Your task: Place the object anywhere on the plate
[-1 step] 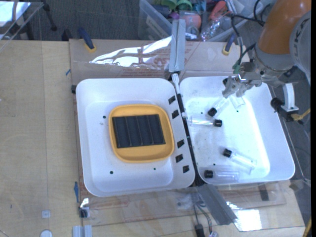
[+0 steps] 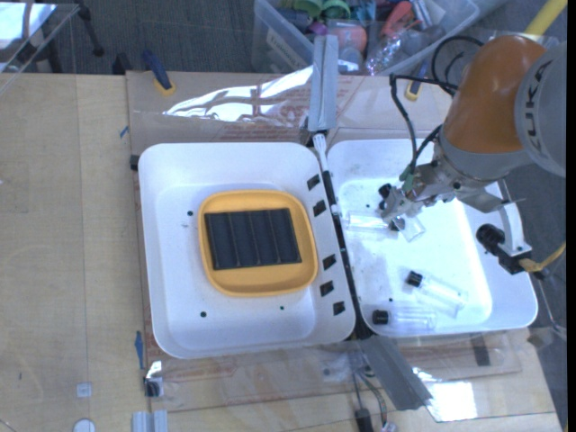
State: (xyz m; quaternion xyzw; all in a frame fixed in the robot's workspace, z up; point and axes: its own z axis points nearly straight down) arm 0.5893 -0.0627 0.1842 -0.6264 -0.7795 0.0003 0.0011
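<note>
A yellow plate with a dark ribbed centre lies in the left bin. In the right bin lie small clear plastic tubes with black caps: one near the middle, another at the front edge. A further clear piece rests near the divider. My gripper is low over the right bin's upper middle, right beside a small clear piece. Whether it touches that piece is hard to tell.
A raised divider with black clips separates the two bins. A clear box of colourful toys stands behind the bench. The arm's orange band and cables hang over the right bin's back right.
</note>
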